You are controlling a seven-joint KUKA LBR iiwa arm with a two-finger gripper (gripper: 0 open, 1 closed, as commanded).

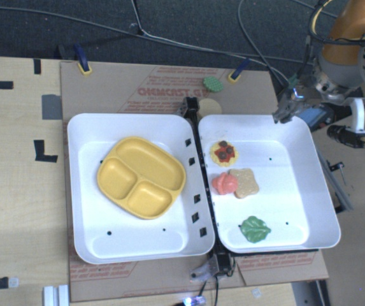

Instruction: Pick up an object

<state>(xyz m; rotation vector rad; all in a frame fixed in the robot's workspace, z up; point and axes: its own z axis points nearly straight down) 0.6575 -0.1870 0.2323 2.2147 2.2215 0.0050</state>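
Two bins (pixel 80 171); my gripper (pixel 283 113) hovers at right bin's one o'clock corner, grip state unclear; toys (pixel 234 183) centre.

Pale wooden bench (pixel 16 190) carries black tape marks, a brown cardboard sheet (pixel 163 88) lies clamped on it, and dark carpet (pixel 106 5) beyond is crossed by cables (pixel 169 40).

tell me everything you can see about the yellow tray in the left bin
The yellow tray is a divided plate of what looks like smooth moulded plastic, roughly square with rounded corners. Raised ridges split it into three compartments: one large along its upper right side and two smaller ones on its lower left side. It lies flat and right side up, turned at a slant, on the floor of the left bin, about the middle. No item shows in its compartments, and nothing else touches it.
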